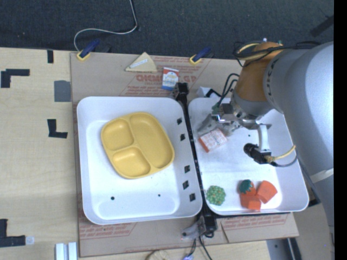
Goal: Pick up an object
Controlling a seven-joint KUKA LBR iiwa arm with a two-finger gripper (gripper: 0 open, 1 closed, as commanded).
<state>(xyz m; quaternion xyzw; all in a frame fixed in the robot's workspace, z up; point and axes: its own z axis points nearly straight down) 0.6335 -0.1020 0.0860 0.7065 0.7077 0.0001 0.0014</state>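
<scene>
- Found stooped into the upper left part of the right bin (282,202), reaching in from the right: arm (303,96), with gripper (216,122) tilted down toward the bin floor.
- Spread or pressed together: cannot tell. Obscured by the wrist body and blurred metal at the tip. Nothing seen pinched.
- Lying just beside and below the gripper tip, possibly touching it: small orange-and-white packet (212,140), flat on the bin floor near the divider. Judged the likeliest target, being the nearest thing to the tool.
- Grouped well apart at the bin's lower edge: green ball (216,194), teal piece (246,186) and orange blocks (259,194). Judged out of play for this approach.
- Resting in the left bin (87,145): yellow divided plate (136,144), flat and well away from the arm.
- Left outside both bins on the cardboard: small carton (170,79) and a wedge (142,63).
- Judged stage: descent or alignment over the packet, lift not yet achieved.
- Risk noted: flat, thin packet close to the bin wall; likely to slide or be pressed down rather than gripped unless straddled squarely.
</scene>
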